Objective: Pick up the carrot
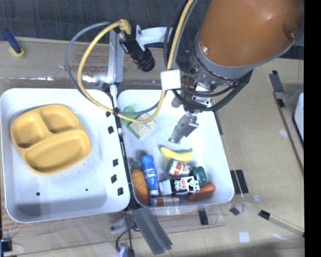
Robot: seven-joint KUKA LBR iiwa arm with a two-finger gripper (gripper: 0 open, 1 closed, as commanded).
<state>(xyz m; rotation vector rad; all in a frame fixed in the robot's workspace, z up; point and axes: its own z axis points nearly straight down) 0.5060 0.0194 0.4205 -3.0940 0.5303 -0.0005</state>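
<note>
One orange tapered carrot is seen at five o'clock from the gripper, lying roughly east-west; gripper state cannot be told.

- A robotics lab: a taped wooden bench bears two shallow white plastic bins side by side.
- At twelve o'clock, looped yellow and grey cables run beside a black mounted camera.
</note>
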